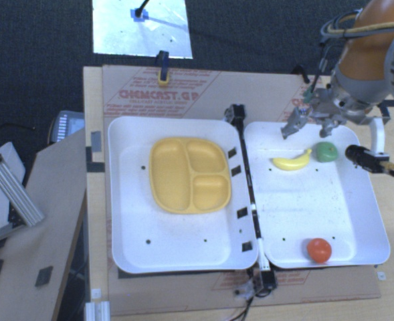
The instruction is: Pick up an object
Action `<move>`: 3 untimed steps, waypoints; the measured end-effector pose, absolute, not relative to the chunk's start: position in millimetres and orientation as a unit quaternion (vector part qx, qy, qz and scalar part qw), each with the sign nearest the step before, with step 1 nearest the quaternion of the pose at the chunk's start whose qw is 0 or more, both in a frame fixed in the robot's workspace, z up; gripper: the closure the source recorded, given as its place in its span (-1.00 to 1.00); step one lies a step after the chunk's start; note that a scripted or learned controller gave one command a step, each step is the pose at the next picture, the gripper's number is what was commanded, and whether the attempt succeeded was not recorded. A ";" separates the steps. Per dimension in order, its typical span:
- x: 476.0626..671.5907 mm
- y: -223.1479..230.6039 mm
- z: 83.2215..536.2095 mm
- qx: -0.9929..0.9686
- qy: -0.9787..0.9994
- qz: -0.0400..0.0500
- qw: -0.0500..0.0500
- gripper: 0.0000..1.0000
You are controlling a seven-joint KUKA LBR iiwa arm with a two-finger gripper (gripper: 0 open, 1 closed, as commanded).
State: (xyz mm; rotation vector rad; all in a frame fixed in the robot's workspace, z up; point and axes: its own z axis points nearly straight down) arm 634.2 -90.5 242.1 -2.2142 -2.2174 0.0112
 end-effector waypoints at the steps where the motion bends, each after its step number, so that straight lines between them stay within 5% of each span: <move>1: 636.3 -90.4 249.3 -0.706 -0.708 0.000 -0.001 -1.00; 3: 634.0 -87.7 145.8 -0.707 -0.708 0.001 0.001 -1.00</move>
